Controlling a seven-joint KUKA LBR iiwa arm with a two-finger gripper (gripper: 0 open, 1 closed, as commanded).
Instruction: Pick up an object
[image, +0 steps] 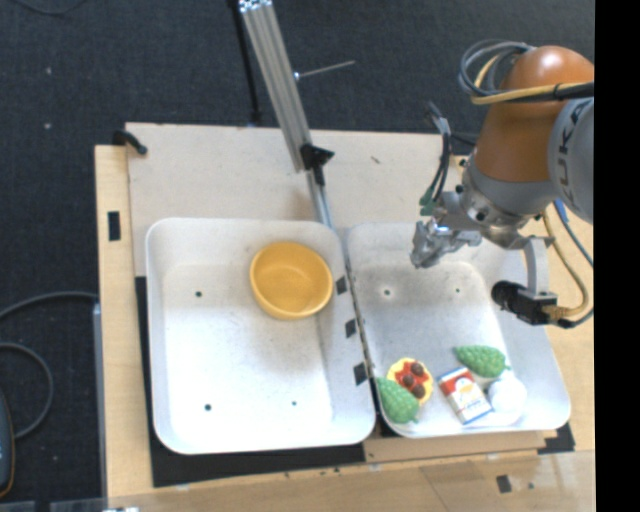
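Tool (432, 246) hangs over the far end of the right bin (440, 320), nothing visibly held; how far open I cannot tell. Reaching seems the step in hand; next it must travel toward the near corner. Nearest lie a green toy (400, 403), red-topped piece (411, 377), carton (466, 394), white lump (507, 396), green leaf (482, 358). Farther, the left bin (200, 340) holds a yellow bowl (291, 279).

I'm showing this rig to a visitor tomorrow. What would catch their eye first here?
Probably the yellow bowl, sitting alone near the upper right of the left bin. Next, the arm's orange band at top right, with the gripper over the right bin. Small colourful items, including a red and white box, cluster along that bin's near edge.
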